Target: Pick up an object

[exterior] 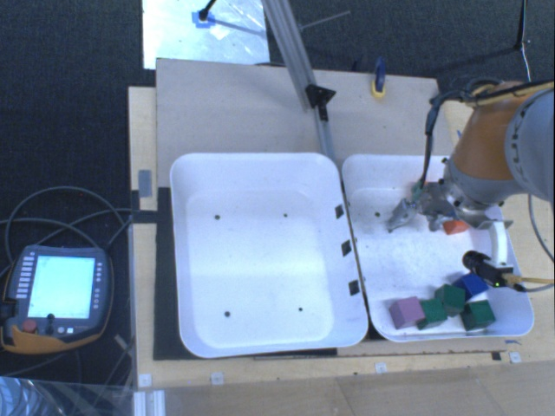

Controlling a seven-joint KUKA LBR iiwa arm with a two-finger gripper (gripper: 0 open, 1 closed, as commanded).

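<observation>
Presently, the arm (507, 146) reaches in from the right, and the gripper (405, 214) hangs low over the far part of the right bin (373, 319). Its fingers stand apart, nothing between them. An orange block (454, 227) lies just right of the gripper, partly under the wrist. The remaining objects cluster in the bin's near right corner: a pink block (405, 311), two green blocks (441, 306) and a blue block (473, 285). The left bin (186, 319) adjoins.
</observation>
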